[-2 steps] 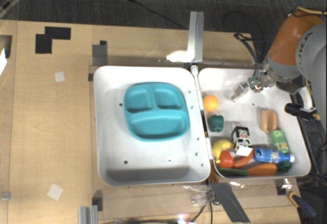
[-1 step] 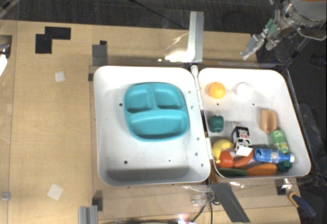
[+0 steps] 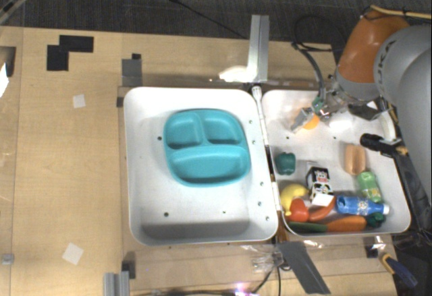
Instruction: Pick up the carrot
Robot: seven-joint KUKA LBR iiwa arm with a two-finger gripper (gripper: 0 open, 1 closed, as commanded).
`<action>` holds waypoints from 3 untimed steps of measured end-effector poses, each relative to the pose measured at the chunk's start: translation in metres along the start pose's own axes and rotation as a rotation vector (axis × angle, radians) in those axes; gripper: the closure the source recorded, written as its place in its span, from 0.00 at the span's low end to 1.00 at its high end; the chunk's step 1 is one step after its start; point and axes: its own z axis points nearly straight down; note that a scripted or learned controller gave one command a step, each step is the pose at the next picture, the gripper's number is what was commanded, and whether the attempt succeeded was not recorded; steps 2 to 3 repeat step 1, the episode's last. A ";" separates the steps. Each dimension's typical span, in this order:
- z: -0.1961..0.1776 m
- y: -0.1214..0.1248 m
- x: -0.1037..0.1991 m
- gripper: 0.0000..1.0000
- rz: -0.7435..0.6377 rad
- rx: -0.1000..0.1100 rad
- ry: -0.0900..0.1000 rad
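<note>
The carrot (image 3: 311,122) is a small orange piece near the back of the right bin (image 3: 398,220). My gripper (image 3: 307,118) reaches in from the right, tilted down to the left, and is shut on the carrot, whose orange end shows between the grey fingers (image 3: 298,122). Most of the carrot is hidden by the gripper. I cannot tell whether it is lifted off the bin floor.
A green piece (image 3: 285,163), a tan roll (image 3: 354,158) and a black-and-white box (image 3: 319,180) lie mid-bin. At the front are a yellow fruit (image 3: 291,195), a blue bottle (image 3: 361,207), a green bottle (image 3: 368,185) and an orange-red vegetable (image 3: 346,224). The left bin (image 3: 145,220) holds a teal divided plate (image 3: 206,146).
</note>
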 end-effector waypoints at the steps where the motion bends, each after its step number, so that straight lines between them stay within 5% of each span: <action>1: -0.016 0.005 -0.001 1.00 -0.007 -0.016 -0.011; 3: -0.016 0.005 -0.001 1.00 -0.007 -0.016 -0.011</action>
